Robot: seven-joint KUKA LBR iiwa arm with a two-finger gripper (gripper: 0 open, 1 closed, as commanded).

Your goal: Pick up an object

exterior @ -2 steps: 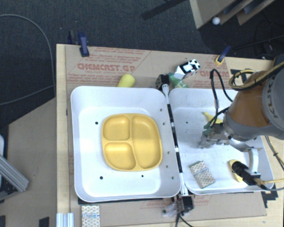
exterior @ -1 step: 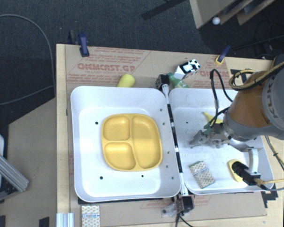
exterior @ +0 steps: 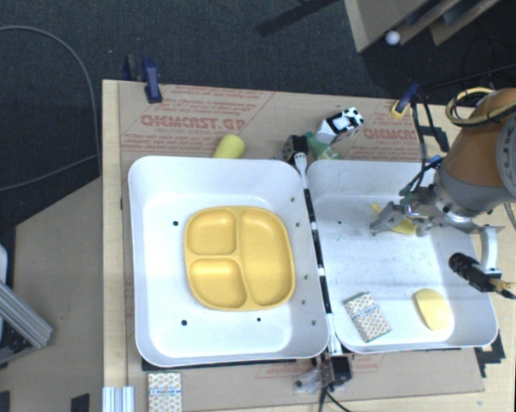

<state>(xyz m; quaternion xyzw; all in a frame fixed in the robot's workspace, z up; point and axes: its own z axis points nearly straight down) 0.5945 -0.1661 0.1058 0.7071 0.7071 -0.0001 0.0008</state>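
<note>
Yellow piece (exterior: 404, 225) lies right under my gripper (exterior: 397, 217); grip state I cannot tell, so I descend straight, centre over it, then close.

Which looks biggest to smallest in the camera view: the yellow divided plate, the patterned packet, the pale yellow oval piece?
1. The yellow divided plate, by far the largest.
2 and 3. The patterned packet and the pale yellow oval piece look nearly alike in size, so I would not rank them.

yellow tray (exterior: 239, 258), white bins (exterior: 146, 239), patterned packet (exterior: 368, 317).
</note>
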